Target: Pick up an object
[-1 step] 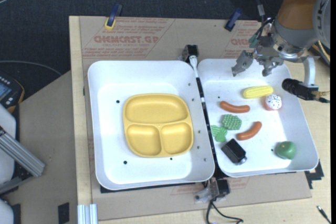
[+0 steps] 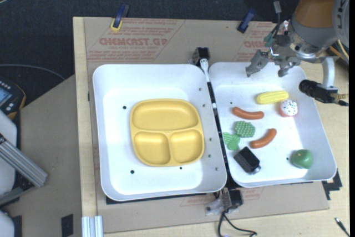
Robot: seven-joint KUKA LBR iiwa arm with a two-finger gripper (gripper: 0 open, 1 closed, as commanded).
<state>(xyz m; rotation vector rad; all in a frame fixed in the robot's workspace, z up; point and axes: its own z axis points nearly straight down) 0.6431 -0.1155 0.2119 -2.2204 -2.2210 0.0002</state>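
My gripper (image 2: 270, 67) hangs over the far edge of the right bin (image 2: 313, 122), open, with nothing between its fingers. Below it in that bin lie a yellow corn cob (image 2: 272, 97), a white ball with red dots (image 2: 288, 108), two orange sausages (image 2: 248, 114) (image 2: 263, 139), a green leafy piece (image 2: 239, 134), a black block (image 2: 247, 160) and a green apple (image 2: 301, 159). The corn cob is the nearest thing, a short way in front of the gripper.
The left bin (image 2: 108, 119) holds a yellow divided plate (image 2: 166, 131). A black clamp (image 2: 202, 55) sits at the far end of the seam between the bins. Blue clips (image 2: 118, 18) (image 2: 246, 21) hold the cardboard at the back.
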